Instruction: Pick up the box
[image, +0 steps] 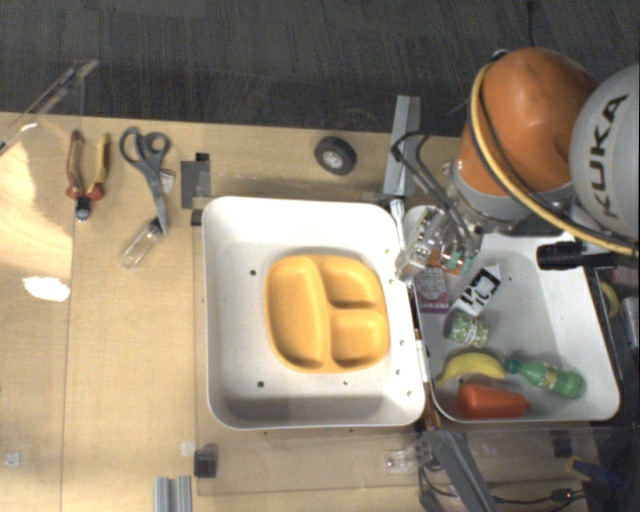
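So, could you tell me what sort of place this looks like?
Probably a robotics lab or workshop bench: a KUKA arm reaches over two white bins, and scissors, pliers and a tape roll lie on the wooden bench top.

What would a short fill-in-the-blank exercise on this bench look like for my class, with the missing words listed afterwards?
1. The left bin holds a divided tray coloured ____.
2. The banana lies in the ____ bin.
3. On the bench, the scissors lie to the ____ of the pliers.
4. The green bottle lies on its ____.

Missing words: yellow; right; right; side.
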